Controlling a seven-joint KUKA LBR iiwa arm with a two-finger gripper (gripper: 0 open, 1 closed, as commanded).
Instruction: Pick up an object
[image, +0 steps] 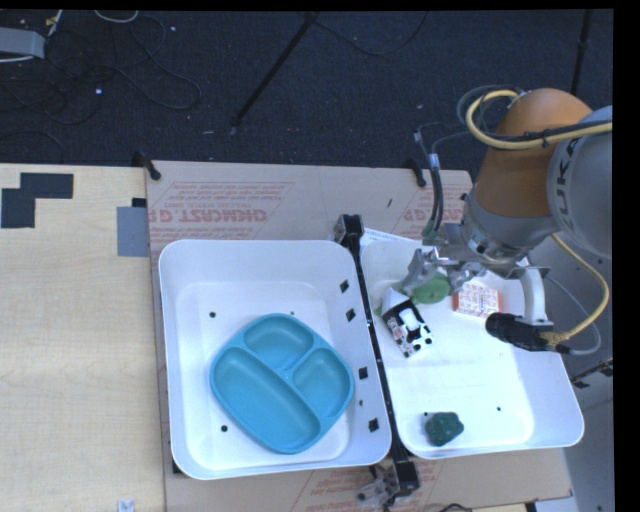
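Two white bins side by side on cardboard-topped bench. Left bin (190, 300): blue divided plate (282, 382), lying flat, well inside the walls. Right bin (540, 400): black-and-white patterned object (409, 328) near the divider, light green object (433, 291) just beside it at the gripper (428, 272), red-and-white packet (475, 299) under the wrist, dark green lump (443, 428) near the front wall, well apart from the rest. Finger state: cannot tell, blocked by the wrist housing. Cables looped over the arm (530, 170) and trailing off right.

The wooden bench (70, 350) bears cardboard (250, 200) under two white bins (200, 262).
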